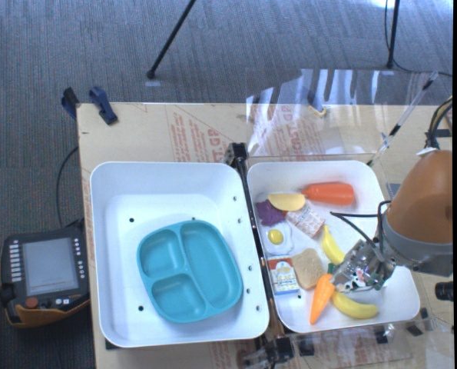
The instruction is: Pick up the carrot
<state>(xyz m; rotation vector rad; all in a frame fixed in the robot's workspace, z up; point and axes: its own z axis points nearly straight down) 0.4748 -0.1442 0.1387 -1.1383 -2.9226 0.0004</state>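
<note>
Camera view: you see the carrot (321, 299) lying tilted in the right bin (401, 307), near its front wall, beside a banana (355, 306). The gripper (349, 277) sits low just beside the carrot's top; grip state unreadable.

Robotics lab / test cell, not a home or kitchen. Evidence: plywood bench (174, 129) on grey office-type carpet (74, 37), w/ two white bins (105, 198) fixed side by side at frame center; teach pendant w/ screen (45, 271) on the floor at lower left, cable running off it; tripod legs (178, 25) at top center & another stand (395, 21) top right; blue clamps (101, 104) on the bench's upper-left corner; clear acrylic guard (328, 106) behind the right bin
</note>
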